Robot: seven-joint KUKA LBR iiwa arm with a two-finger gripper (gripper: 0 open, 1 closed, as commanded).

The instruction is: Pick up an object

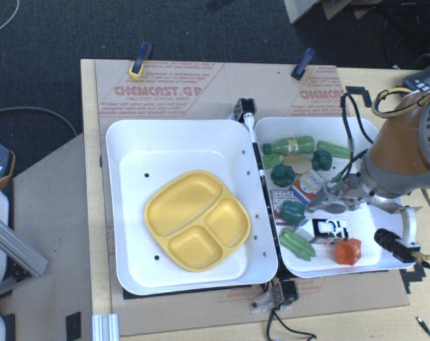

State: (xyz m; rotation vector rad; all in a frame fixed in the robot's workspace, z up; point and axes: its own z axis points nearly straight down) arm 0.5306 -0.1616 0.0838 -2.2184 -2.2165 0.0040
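Gripper (327, 206) low in the right bin (364, 265), finger state hidden beneath the wrist; nearest object, a black-and-white block (329, 228), lies just below it, long axis left–right.

- The yellow tray (197, 220) looks like smooth plastic with a soft sheen.
- Both bins (122, 190) are glossy white plastic.
- The desk (200, 84) wears matt brown printed paper.

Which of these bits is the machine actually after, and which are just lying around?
For the job:
gripper, over the right bin
green bottle
green pepper
red block
teal cup

Just lying about:
yellow divided tray in the left bin
blue clamps
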